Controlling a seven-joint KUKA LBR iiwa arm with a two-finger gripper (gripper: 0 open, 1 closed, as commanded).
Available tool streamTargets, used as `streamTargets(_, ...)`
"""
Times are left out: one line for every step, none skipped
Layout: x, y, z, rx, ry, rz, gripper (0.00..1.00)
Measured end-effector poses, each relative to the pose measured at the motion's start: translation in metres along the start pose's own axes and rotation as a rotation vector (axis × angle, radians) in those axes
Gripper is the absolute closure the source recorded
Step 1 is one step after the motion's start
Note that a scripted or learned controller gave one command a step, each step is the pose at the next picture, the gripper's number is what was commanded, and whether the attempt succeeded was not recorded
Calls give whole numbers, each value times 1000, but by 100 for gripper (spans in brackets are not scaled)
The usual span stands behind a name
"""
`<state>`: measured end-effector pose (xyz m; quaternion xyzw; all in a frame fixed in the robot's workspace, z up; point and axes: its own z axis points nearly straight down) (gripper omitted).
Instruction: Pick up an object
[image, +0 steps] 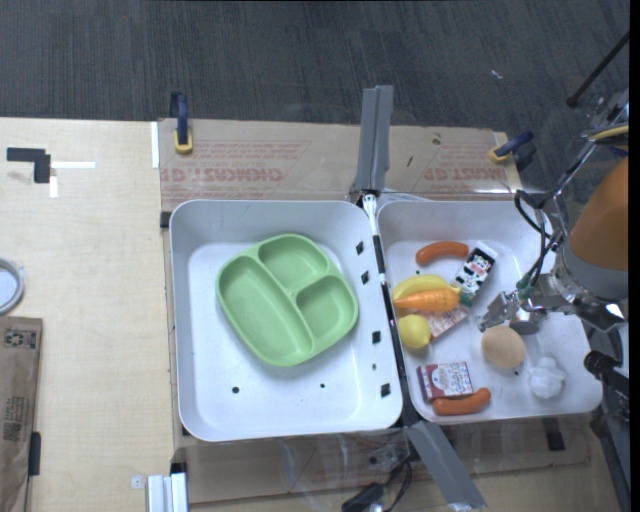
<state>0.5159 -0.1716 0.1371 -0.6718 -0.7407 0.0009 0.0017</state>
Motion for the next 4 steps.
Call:
streamTargets(-7,-3,6,0,0,113,0)
streamTargets(-33,39,48,0,-1,-35,0)
streamTargets(-34,39,40,1,0,-34,100)
streamTargets(36,41,-74,1,-1,-77,100)
